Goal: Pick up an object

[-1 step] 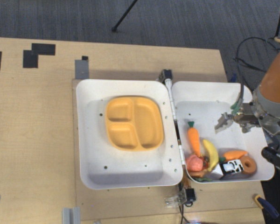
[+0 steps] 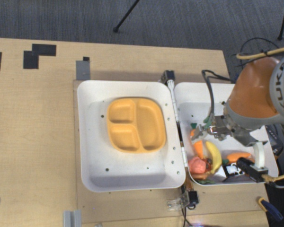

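Right bin (image 2: 194, 105), lower end: pink fruit (image 2: 197, 165), banana (image 2: 214, 156) at its 2 o'clock, carrot (image 2: 199, 148) at its 12. Gripper (image 2: 209, 128) hangs just above the carrot, at its 1 o'clock; grip state cannot be told. Left bin (image 2: 92, 141): yellow tray (image 2: 135, 125), centre.

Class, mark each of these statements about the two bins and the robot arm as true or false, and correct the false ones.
1. A yellow divided plate lies in the left bin. True.
2. The banana lies in the left bin. False: it lies in the right bin, beside the carrot.
3. The arm reaches over the right bin. True.
4. The plate has food in its compartments. False: they show nothing but yellow surface.
5. The bins stand on a wooden bench. True.
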Action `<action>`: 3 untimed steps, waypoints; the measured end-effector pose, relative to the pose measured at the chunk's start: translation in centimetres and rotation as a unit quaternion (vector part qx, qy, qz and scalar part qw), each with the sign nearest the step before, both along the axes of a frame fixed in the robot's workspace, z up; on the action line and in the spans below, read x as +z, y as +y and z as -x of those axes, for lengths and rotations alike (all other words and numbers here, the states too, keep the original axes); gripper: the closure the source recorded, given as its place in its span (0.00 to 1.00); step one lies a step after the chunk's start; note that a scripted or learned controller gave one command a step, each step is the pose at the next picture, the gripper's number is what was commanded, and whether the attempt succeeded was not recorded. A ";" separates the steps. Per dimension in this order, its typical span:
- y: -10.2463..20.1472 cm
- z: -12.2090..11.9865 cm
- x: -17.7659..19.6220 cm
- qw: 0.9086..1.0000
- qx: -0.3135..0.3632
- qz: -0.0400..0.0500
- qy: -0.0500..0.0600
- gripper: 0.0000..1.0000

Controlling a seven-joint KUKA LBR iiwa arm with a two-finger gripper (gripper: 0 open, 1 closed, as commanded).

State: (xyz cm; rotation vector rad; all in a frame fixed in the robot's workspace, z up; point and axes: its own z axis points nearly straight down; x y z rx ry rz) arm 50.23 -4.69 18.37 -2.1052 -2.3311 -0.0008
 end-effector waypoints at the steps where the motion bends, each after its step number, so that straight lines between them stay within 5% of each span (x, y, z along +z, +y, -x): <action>1: -3.9 -0.1 -9.4 0.995 0.100 -0.001 -0.004 0.00; 2: -3.6 -0.3 -8.2 0.995 0.101 -0.003 -0.007 1.00; 3: 0.7 -5.9 0.1 0.982 -0.191 0.000 -0.001 1.00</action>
